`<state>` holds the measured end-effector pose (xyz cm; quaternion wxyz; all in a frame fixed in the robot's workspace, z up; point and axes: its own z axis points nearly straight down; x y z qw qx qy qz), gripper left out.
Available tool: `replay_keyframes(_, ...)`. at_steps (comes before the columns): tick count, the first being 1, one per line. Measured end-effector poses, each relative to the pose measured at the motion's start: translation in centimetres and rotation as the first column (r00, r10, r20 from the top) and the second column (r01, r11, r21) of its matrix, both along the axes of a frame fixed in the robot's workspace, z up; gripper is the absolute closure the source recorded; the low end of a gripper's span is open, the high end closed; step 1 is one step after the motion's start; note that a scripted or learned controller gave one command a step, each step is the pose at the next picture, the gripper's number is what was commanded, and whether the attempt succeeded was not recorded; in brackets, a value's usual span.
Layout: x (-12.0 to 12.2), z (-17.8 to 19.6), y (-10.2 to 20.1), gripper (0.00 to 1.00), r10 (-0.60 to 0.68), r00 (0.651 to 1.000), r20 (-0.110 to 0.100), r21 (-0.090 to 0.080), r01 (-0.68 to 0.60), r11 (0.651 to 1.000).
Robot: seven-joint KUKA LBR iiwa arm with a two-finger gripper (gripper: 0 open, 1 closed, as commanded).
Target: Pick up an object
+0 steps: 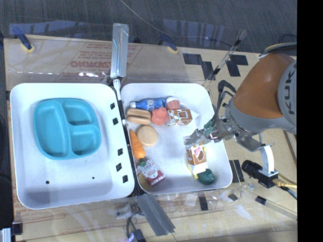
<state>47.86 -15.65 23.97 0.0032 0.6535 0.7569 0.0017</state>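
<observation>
From the overhead camera I see two white bins side by side. The left bin (30, 185) holds a blue divided plate (66, 127) in its upper half.

The right bin (174, 180) carries the loose items. Along its upper part lie a blue bottle (149, 104), a hot dog bun (139, 116), a red ball-like piece (160, 116) and a small brown-and-white carton (180, 116), all close together. Below them sit a tan round piece (147, 135) and an orange carrot (137, 144) against the left wall. A red-labelled packet (151, 174) lies near the bottom left corner.

The arm enters from the right, its orange band (260, 84) above the wrist. The gripper (198, 137) sits low over the right side of the right bin, just above a small carton with a brown picture (197, 157). I cannot tell how its pincer stands, nor whether it touches the carton. A green lump (205, 176) lies just below that carton, near the bin's lower right corner.
</observation>
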Motion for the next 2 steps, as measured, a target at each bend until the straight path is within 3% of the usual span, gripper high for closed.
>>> replay_keyframes(1, 3.5, 4.0, -4.2, 1.00, 0.040, 0.999, -0.007, 0.000, -0.040, 0.999)
replay_keyframes(2, 2.1, 4.9, -0.1, 1.00, -0.274, 0.962, -0.013, 0.002, 0.274, 0.962)
